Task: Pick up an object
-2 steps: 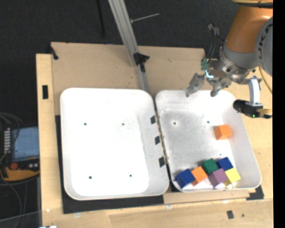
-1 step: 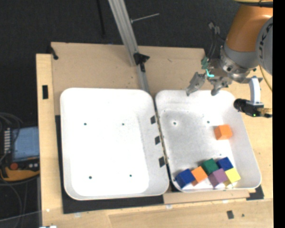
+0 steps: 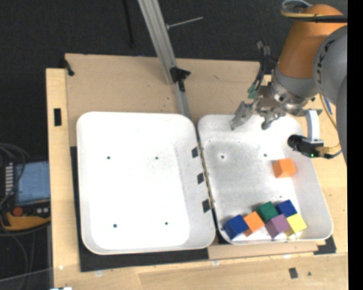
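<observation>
A wooden bench (image 3: 133,83) seen from above at a slant carries two shallow white bins side by side. The left bin (image 3: 139,180) has bare white floor with a few small dark dots. The right bin (image 3: 242,168) holds all the blocks. A grey arm with an orange band (image 3: 302,41) enters from about two o'clock, and its gripper (image 3: 254,118) hangs over the right bin's far edge, near twelve o'clock of that bin, with its two fingers spread apart and nothing between them. A lone orange block (image 3: 284,168) lies at about four o'clock from the gripper, near but clearly apart from it, close to the bin's right wall; it looks roughly cubic, so no long axis can be named, and its edges sit slightly turned against the bin walls. Farther off, at about six o'clock from the gripper, a cluster (image 3: 265,219) of blue, orange, green, purple and yellow blocks is packed touching along the near wall. The lone block seems the easier target, being nearer and free on all sides.
</observation>
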